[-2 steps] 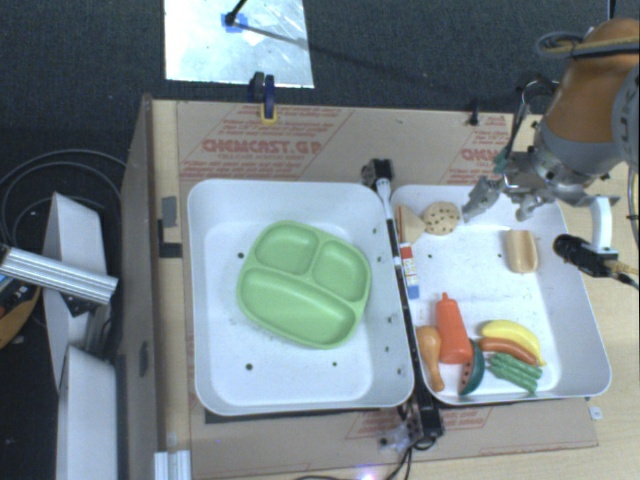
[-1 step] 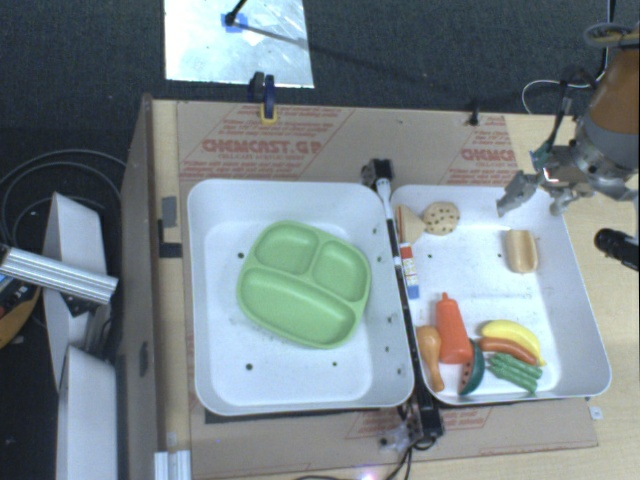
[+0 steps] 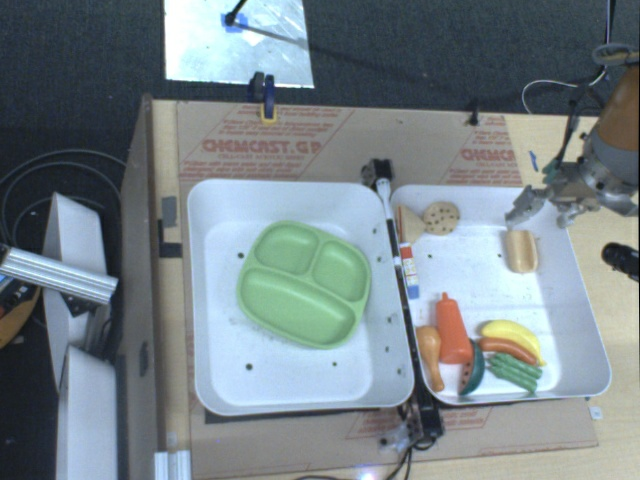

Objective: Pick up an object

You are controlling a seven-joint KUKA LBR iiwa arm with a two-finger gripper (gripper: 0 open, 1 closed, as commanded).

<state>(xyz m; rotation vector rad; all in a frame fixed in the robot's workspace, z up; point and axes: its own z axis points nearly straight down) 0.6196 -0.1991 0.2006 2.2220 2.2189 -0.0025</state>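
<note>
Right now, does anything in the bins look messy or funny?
Nothing looks broken or spilled. The green plate sits a bit crooked in the left bin. In the right bin, the toy foods are bunched at the near end, while the cookie and bread roll lie apart.
</note>
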